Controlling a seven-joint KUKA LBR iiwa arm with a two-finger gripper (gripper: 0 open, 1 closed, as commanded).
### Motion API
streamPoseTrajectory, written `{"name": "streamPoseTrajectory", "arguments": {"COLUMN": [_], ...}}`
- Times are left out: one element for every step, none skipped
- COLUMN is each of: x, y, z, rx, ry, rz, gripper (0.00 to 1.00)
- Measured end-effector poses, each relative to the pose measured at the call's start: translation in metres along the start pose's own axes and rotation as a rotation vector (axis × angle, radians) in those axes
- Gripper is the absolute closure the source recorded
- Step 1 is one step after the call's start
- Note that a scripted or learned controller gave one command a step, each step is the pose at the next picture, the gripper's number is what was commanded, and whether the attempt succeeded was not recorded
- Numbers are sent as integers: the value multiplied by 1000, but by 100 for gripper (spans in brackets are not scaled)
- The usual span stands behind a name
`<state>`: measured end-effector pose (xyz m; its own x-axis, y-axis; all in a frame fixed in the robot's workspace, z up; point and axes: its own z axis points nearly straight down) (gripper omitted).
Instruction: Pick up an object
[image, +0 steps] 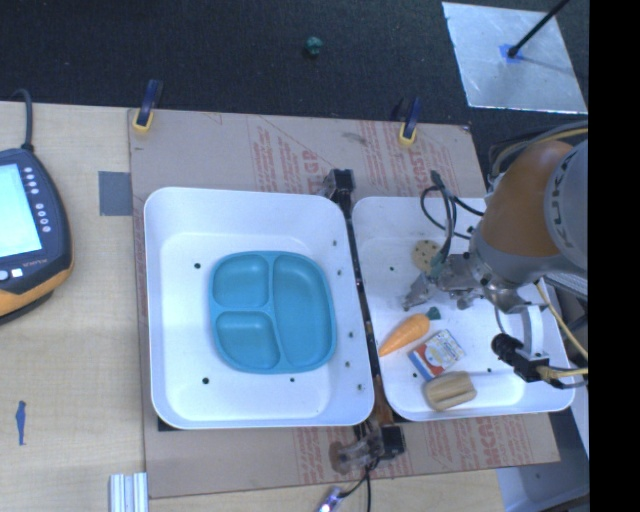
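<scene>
In the right bin (392, 222) lie an orange toy carrot (405, 334), a small white packet with red and blue print (438, 352), a tan rounded block (449, 390) and a pale speckled disc (426, 252). My gripper (420, 294) is low in this bin, reaching in from the right. It sits just above the carrot's green end and below the disc. Nothing can be seen held in it. The grey and orange arm (525, 215) covers the bin's right part.
The left bin (178, 222) holds a blue three-compartment plate (272, 311). A black divider (352, 270) runs between the bins. A handheld control pendant (25, 235) lies on the bench at far left. Black cables (440, 205) loop near the wrist.
</scene>
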<state>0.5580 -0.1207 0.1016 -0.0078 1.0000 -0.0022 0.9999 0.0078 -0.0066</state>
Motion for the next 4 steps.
{"name": "streamPoseTrajectory", "arguments": {"x": [-1, -1, 7, -34], "y": [0, 0, 98, 40], "z": [-10, -10, 8, 8], "rx": [2, 2, -9, -7], "ry": [-2, -2, 2, -1], "rz": [-2, -2, 5, 5], "gripper": [100, 0, 0, 0]}}
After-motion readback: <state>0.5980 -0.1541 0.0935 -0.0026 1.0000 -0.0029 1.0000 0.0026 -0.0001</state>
